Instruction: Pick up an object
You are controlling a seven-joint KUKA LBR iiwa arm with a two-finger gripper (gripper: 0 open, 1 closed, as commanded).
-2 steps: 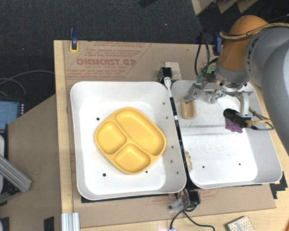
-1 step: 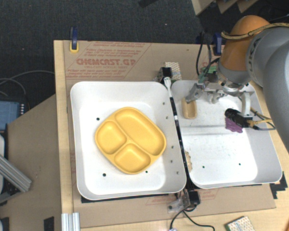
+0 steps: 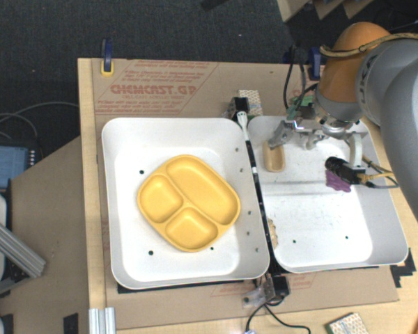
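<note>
Three objects lie in the bins. A yellow divided plate (image 3: 188, 202) rests in the middle of the left bin (image 3: 118, 145). In the right bin (image 3: 334, 235), a small tan cylinder-like piece (image 3: 274, 158) lies near the far left corner and a small purple object (image 3: 338, 179) lies toward the far right side. My gripper (image 3: 319, 136) hangs over the far end of the right bin, between the tan piece and the purple object and a little behind both. The grey arm with its orange band (image 3: 341, 68) rises above it and hides its underside.
The two white bins sit side by side on a cardboard sheet (image 3: 160, 85), with a thin black divider strip (image 3: 251, 165) between them. Cables (image 3: 373, 176) trail by the purple object. The near half of the right bin holds only a few crumbs (image 3: 275, 236).
</note>
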